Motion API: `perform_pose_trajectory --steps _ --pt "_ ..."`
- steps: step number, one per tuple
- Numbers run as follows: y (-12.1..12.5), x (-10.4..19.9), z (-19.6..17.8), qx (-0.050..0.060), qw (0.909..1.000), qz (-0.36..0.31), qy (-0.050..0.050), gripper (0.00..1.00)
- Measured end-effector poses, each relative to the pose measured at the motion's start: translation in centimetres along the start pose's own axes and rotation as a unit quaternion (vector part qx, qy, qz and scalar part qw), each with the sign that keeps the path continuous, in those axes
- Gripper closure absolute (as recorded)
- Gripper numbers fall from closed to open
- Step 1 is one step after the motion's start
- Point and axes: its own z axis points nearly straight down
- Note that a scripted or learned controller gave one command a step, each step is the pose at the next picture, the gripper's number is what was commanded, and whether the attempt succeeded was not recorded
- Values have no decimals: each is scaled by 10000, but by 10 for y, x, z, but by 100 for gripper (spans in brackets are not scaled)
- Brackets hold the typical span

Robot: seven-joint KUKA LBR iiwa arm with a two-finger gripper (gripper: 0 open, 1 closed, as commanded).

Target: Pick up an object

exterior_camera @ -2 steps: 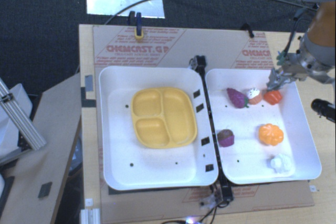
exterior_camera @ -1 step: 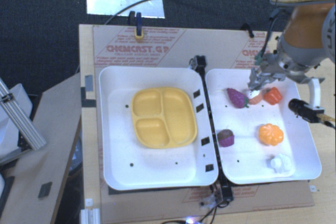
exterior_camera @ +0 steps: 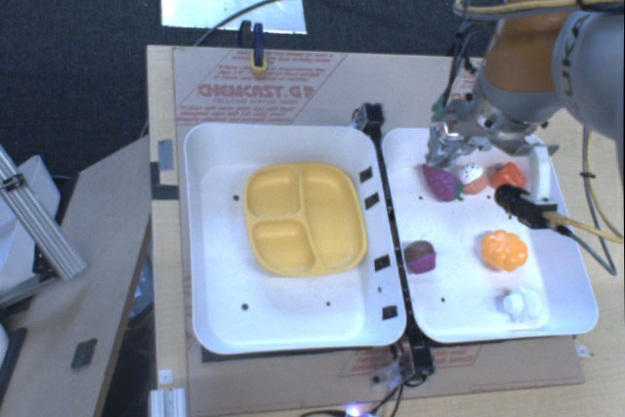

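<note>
Down low at the far side of the right bin: the end effector, pointing straight down. Hard to tell if released or clenched, too small and blurry here. Cannot say that anything is held.

Just under its tip, a purple toy on the bin floor. Touching or just apart, cannot tell. Most likely the thing to pick up, since the tip is right over it.

Just to the right of that, a little white and orange toy, then a red toy. All three packed close in a row, so easy to bump a wrong one on the way down.

Nearer in the same bin and well apart: a dark round toy by the left wall, an orange pumpkin toy and a white toy. Lots of room around these, so likely easier to grab.

Above the end effector, the arm, coming in from the right and bending down over the bin.

In the left bin, a yellow tray lying flat, well out of the way. Under both bins, the desk.
</note>
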Motion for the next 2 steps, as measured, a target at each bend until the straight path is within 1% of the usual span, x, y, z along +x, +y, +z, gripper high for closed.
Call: perform_pose_trajectory --steps 1,2 --pt "15 54 0 -10 10000 0 -2 100" --pt "16 114 -5 -8 10000 0 -1 100"
